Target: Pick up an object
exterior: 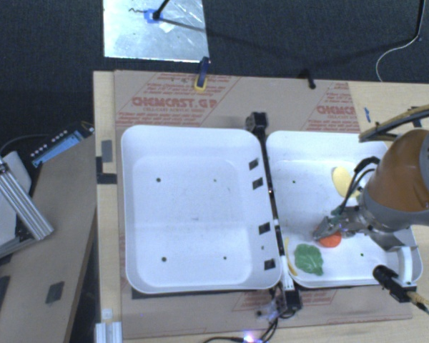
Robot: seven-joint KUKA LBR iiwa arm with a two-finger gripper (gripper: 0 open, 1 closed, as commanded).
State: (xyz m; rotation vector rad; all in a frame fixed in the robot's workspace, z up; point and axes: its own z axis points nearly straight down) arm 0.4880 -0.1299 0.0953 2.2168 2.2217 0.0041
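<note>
In the right bin (pixel 300 156) lie three objects. A small orange-red object (pixel 332 241) sits near the bin's front, right under my gripper (pixel 326 229), whose dark fingers come down at its left edge. A green leafy object (pixel 309 259) lies just in front and to the left of it. A pale yellow object (pixel 342 180) rests further back, partly hidden by the arm's orange band (pixel 407 181). I cannot make out whether anything sits between the fingers.
The left bin (pixel 193 206) stands beside the right one, with a black divider strip (pixel 267 191) between them. Cardboard underlies both bins. A cable crosses the bench behind, and a metal rail stands at the far left.
</note>
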